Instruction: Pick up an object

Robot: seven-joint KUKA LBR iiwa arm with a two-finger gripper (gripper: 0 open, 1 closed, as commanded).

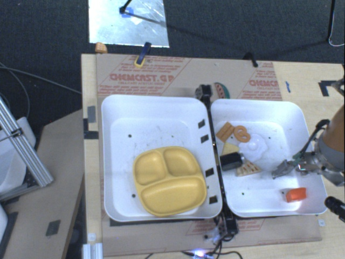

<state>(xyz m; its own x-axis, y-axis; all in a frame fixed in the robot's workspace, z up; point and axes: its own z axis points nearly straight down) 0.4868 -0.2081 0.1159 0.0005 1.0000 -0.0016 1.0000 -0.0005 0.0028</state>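
The right bin holds several small objects: a tan block, an orange pretzel-shaped piece, a white crumpled item, a black block, a tan wedge and an orange-red block. My gripper hangs over the right part of this bin, just right of the wedge and above the orange-red block. It touches none of them, and nothing is seen held in it.
In the left bin lies a yellow divided plate. A black divider runs between the bins. Behind them lie cardboard sheets, a metal sheet and a yellow-blue tool.
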